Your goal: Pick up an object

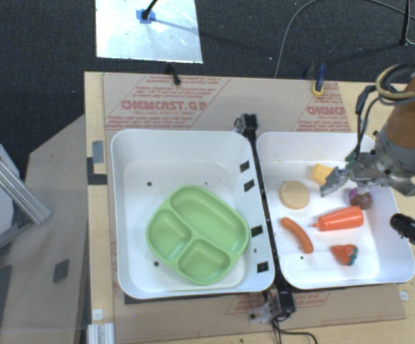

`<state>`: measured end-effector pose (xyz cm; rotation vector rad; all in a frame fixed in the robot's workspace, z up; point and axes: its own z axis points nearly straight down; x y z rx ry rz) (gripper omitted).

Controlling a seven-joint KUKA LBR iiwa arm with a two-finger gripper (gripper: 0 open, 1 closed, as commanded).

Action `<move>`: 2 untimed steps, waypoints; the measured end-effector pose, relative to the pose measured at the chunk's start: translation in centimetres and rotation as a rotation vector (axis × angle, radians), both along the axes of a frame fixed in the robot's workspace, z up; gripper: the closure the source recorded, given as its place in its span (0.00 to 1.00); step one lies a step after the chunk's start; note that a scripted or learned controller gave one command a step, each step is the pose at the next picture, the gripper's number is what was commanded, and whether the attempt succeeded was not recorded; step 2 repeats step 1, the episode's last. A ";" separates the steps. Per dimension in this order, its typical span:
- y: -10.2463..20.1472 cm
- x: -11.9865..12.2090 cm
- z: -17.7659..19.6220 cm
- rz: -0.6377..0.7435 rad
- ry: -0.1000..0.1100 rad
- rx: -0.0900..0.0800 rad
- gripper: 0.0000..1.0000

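The right bin (386, 271) holds a yellow wedge (322, 172), a beige round piece (294, 194), an orange carrot (340, 219), an orange-red sausage (297, 234), a red strawberry (345, 254) and a dark purple piece (361, 200). My gripper (342, 180) hangs low over the bin's upper right part, just right of the yellow wedge and above the carrot. The purple piece lies directly below it, partly hidden by the wrist. Nothing visibly sits in the gripper.
A green divided plate (196, 233) lies in the left bin (132, 192). A black divider strip (259, 192) runs between the two bins. Cables (322, 84) trail across the cardboard behind the right bin.
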<state>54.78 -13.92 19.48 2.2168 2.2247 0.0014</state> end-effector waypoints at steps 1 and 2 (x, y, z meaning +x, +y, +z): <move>5.5 5.7 14.3 0.009 -0.019 -0.001 0.00; 5.5 5.7 14.3 0.009 -0.019 -0.001 0.00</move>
